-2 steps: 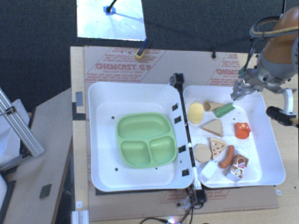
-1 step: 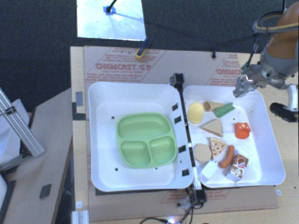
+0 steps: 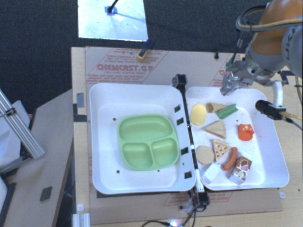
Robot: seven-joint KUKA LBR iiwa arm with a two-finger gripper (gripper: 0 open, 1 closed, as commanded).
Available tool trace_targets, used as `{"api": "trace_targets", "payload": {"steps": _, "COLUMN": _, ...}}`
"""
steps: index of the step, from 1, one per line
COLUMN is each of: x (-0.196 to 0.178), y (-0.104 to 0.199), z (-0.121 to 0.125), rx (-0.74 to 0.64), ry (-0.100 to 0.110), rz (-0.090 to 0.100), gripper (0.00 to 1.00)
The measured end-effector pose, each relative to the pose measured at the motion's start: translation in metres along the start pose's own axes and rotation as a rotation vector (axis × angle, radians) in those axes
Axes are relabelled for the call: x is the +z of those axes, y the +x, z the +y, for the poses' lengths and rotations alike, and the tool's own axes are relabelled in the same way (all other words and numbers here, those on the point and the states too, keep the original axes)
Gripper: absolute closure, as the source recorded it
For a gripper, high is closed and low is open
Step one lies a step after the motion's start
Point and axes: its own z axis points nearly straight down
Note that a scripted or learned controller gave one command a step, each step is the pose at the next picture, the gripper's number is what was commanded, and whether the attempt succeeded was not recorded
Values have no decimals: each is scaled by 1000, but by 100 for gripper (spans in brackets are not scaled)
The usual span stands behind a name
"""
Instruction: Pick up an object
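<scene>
pincer above the toy food, nothing held

the nearest candidate, a green pepper-like piece, lies near the far end of the right bin, touching a tan piece and just beside a yellow lemon; a red piece, a sausage, a pizza slice and a small carton sit further forward. the pincer hangs over the bin's far rim, and whether it is spread or pressed together cannot be told. a clean pick likely means dropping straight onto one isolated item, such as the red piece, rather than the crowded cluster. the left bin holds a green tray on the desk.
</scene>
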Motion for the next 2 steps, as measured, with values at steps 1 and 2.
{"api": "trace_targets", "payload": {"steps": 1, "x": 11, "y": 63, "z": 0, "rx": -1, "ry": 2, "rz": 1, "gripper": 100}}
{"api": "trace_targets", "payload": {"steps": 2, "x": 17, "y": 118, "z": 3, "rx": 0, "ry": 2, "rz": 1, "gripper": 100}}
